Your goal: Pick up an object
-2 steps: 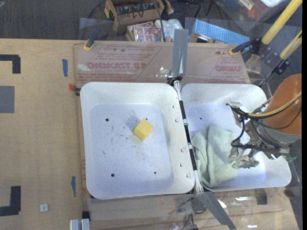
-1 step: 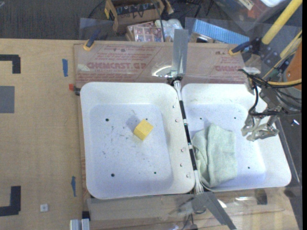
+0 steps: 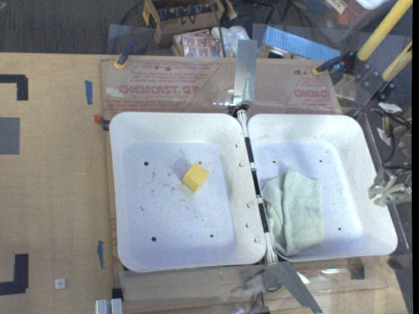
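We see a yellow block (image 3: 195,176) lying near the middle of the left bin (image 3: 131,142); a pale green cloth (image 3: 296,209) lies crumpled in the right bin (image 3: 340,136).

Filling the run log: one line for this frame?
left bin: yellow block | right bin: pale green cloth, crumpled at left wall | nothing lifted
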Tool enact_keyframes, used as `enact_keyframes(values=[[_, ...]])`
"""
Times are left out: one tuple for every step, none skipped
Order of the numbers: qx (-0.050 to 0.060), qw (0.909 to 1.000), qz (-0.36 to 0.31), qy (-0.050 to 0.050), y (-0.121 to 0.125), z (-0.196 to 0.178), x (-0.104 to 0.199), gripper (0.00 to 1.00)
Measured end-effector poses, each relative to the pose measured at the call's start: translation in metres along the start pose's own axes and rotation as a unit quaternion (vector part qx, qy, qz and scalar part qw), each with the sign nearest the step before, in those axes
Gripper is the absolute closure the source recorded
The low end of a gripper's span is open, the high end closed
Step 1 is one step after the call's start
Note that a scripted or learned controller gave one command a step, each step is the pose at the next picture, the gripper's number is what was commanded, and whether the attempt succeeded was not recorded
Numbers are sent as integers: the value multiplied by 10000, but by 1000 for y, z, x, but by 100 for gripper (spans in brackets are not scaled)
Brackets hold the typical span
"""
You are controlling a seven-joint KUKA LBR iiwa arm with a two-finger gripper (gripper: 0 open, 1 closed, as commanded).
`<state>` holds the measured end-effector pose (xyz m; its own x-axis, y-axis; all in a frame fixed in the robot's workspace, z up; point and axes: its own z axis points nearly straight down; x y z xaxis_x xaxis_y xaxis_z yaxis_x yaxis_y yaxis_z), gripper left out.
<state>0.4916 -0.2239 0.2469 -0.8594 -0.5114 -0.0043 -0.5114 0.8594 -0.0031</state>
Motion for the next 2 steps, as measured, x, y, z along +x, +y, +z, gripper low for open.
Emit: enact_keyframes(values=[[-3,9866,1630,6,3,91,2,100],[13,9989,479,-14,3,-35,2,100]])
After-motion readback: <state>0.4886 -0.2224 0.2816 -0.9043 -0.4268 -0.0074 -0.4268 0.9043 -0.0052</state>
